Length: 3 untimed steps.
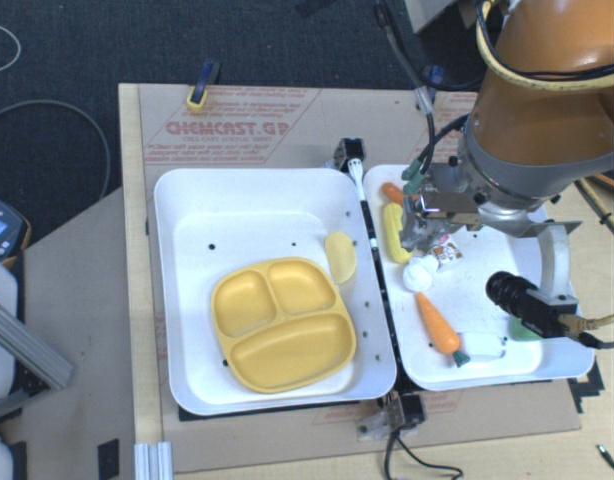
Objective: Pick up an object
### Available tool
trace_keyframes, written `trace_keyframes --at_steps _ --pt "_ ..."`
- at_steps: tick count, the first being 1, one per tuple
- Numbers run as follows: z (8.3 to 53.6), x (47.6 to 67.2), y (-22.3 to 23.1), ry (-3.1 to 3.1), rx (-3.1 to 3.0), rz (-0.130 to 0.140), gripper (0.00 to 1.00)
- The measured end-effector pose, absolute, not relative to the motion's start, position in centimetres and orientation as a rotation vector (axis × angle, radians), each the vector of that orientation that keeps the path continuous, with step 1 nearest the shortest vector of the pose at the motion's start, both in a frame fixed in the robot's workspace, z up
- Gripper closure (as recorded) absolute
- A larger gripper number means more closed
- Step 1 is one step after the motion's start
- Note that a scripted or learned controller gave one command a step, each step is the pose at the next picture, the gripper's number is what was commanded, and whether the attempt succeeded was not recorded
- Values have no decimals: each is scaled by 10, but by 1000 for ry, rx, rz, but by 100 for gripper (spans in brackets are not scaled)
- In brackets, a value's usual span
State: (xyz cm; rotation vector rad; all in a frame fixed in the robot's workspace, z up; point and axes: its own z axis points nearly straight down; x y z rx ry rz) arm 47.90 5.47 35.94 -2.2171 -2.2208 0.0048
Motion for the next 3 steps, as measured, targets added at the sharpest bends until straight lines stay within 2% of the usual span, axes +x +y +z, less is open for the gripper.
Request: trace_keyframes --at_steps 1,2,3 --pt "394 487 123 -2231 -2217 -9 100" --pt "290 571 119 -2217 -2222 9 100" --pt "154 549 231 -2226 -2201 18 100"
